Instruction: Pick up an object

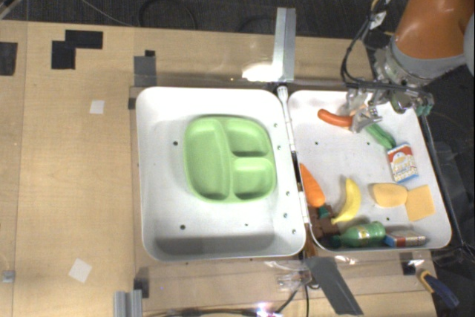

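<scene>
My gripper (364, 112) hangs over the back of the right bin (338, 152), at the end of the grey arm with its orange band (434, 22). Just left of it lies a red-orange sausage-shaped toy (333, 117), and a green pepper-like piece (381, 135) lies just right of and below it. Nothing is visibly held. Further forward in this bin are a small white carton (401, 162), a banana (347, 200), a carrot (312, 186), two yellow cheese-like pieces (389, 194), a green bottle (364, 234) and a thin marker-like stick (407, 240).
The left bin (159, 159) holds a green divided plate (228, 157). A metal post (285, 48) rises behind the wall between the bins. Cables (356, 56) loop from the wrist above the right bin's back edge. Wooden bench lies to the left.
</scene>
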{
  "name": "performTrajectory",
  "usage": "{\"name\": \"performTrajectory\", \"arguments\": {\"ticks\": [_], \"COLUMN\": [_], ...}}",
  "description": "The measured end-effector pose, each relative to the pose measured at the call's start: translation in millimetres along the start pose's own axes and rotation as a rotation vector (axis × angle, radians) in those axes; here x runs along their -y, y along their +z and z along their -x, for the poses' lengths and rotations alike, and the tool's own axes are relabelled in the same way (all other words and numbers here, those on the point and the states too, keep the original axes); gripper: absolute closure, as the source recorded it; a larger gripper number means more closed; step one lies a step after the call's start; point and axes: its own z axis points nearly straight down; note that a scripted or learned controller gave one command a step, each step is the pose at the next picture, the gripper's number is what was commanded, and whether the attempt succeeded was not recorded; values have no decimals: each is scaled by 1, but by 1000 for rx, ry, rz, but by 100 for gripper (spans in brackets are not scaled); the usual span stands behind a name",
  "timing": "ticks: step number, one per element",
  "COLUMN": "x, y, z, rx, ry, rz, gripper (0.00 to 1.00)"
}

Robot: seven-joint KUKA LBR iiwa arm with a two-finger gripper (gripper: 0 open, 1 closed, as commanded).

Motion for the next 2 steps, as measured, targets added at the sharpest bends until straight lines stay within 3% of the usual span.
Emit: {"name": "performTrajectory", "arguments": {"ticks": [1,2], "x": [-87,-76], "y": [-49,-35], "z": [-98,-17], "rx": [5,-1], "ry": [40,63], "rz": [1,2], "gripper": [100,100]}}
